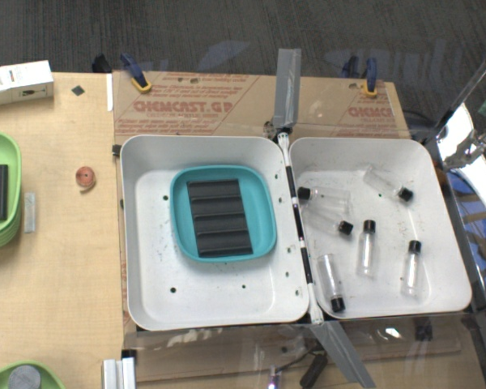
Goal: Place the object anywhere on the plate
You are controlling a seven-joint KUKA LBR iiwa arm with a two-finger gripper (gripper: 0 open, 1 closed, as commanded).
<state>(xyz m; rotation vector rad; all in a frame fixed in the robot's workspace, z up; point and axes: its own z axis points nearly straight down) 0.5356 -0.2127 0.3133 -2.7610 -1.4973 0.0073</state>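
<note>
Around the plate [263,217] the left bin [146,282] floor lies bare; a dark rack [219,217] covers the plate's middle.

Plate [223,215] in left bin [146,298], vials [365,245] right.

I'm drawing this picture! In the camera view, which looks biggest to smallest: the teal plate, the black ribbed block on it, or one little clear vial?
1. Teal plate, largest.
2. Black ribbed block, lying inside the plate's rim.
3. Clear vial, smallest by far. The vials all look about alike.
</note>
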